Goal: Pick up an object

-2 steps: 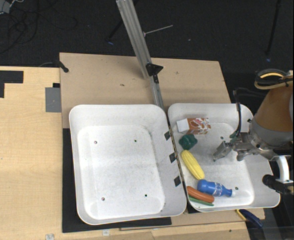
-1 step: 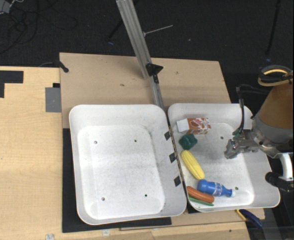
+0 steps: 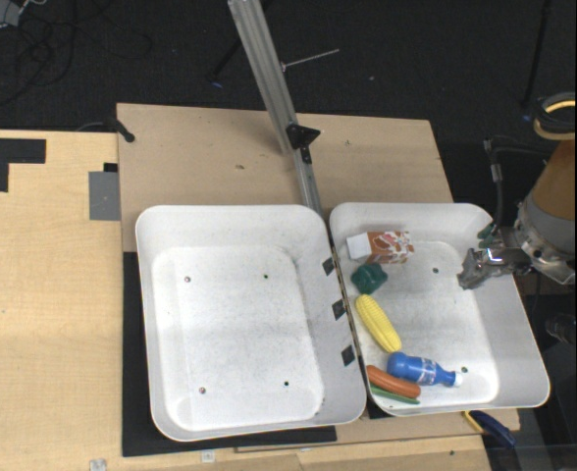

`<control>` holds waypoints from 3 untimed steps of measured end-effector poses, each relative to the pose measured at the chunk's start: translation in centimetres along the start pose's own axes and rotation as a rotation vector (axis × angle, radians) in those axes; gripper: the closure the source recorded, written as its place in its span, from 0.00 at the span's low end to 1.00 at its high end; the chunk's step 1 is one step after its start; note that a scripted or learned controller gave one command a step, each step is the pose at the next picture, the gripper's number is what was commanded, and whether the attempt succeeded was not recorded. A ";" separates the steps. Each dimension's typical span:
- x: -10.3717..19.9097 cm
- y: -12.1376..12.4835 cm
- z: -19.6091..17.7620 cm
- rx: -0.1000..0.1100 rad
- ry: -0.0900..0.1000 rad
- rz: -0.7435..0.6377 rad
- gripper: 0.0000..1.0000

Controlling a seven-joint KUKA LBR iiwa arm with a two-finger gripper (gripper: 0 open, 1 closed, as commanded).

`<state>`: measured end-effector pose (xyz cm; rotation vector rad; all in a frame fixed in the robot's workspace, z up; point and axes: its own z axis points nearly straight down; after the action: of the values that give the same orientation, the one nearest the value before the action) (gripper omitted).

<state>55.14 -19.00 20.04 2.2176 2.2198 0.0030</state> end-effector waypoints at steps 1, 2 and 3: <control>-0.1 0.1 -3.7 0.002 0.001 0.000 1.00; 4.5 1.3 -4.4 0.004 0.003 -0.004 1.00; 10.2 2.9 -4.9 0.005 0.004 -0.005 1.00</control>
<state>58.05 -8.83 24.93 2.2163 2.2300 0.0019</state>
